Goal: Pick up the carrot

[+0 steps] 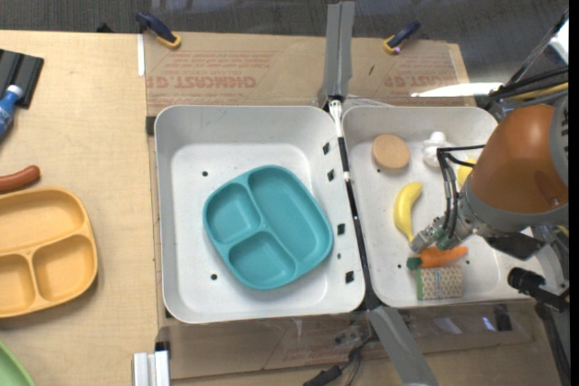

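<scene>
1. The carrot (441,256) lies in the right-hand white bin (398,285), near its front edge. It is a small orange toy carrot with a green stub at its left end, lying roughly level across the bin.
2. The hand (441,235) is low over the carrot, at its upper side. How far open it is cannot be told, and nothing shows it has hold of the carrot.
3. Judged by its look, the carrot is light, stiff and smooth, so it may slide or roll if nudged. The thick orange middle seems the best place to grip, across its short width.
4. A patterned card or sponge (441,283) lies just in front of the carrot, touching or nearly so, and could get caught.
5. A banana (407,208) lies just beside the hand, to the left.
6. A tan round disc (391,152) sits near the bin's back edge, well apart.
7. The left bin holds a teal divided plate (267,226).
</scene>
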{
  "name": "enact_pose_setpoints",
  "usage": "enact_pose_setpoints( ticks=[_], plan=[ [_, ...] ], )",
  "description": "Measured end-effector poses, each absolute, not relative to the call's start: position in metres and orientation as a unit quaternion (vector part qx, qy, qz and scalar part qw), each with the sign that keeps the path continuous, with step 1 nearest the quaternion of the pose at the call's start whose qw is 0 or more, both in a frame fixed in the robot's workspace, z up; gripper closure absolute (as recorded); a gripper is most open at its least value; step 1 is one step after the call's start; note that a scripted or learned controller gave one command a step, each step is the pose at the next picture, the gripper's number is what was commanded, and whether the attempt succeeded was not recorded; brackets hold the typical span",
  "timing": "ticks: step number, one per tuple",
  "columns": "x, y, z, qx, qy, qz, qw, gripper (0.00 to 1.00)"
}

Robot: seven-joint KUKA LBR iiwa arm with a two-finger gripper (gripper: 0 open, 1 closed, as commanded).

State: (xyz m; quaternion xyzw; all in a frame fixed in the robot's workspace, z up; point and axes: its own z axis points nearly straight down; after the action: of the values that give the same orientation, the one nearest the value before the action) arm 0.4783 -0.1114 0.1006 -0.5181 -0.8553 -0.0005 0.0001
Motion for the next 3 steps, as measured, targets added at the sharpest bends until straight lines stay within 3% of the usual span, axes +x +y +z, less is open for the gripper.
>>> enact_pose_setpoints(
  ticks=[1,2,3],
  plan=[
    [0.486,-0.177,0.191,-0.609,-0.793,0.0004,0.000,1.00],
    [0.486,-0.177,0.191,-0.610,-0.793,0.0003,-0.001,0.00],
    [0.481,-0.171,0.098,-0.368,-0.930,-0.0015,-0.004,0.00]
  ],
)
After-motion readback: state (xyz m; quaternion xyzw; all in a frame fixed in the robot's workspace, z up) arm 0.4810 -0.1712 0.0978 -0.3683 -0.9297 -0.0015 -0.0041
